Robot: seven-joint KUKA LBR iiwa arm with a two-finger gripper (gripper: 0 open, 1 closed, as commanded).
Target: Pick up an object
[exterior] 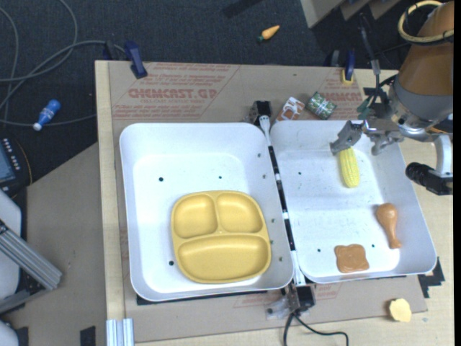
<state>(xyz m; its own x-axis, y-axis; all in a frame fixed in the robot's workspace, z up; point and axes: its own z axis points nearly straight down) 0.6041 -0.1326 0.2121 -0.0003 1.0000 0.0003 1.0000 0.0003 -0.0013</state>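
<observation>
My gripper [362, 140] hangs over the far part of the right bin [317, 193], open, with its two grey fingers [345, 138] spread and nothing between them. A yellow corn cob [349, 168] lies on the bin floor just below the left finger, apart from it. Nearer the front of this bin lie a tan drumstick [389, 223] and a brown toast-like piece [351, 258]. In the left bin [144, 157] a yellow divided plate [218, 235] rests flat.
A small can [322, 105] and a packet [291, 109] lie on the bench behind the right bin. A yellow lump [398, 309] sits on the bench at the front right. The bins' shared rims [277, 186] run between them.
</observation>
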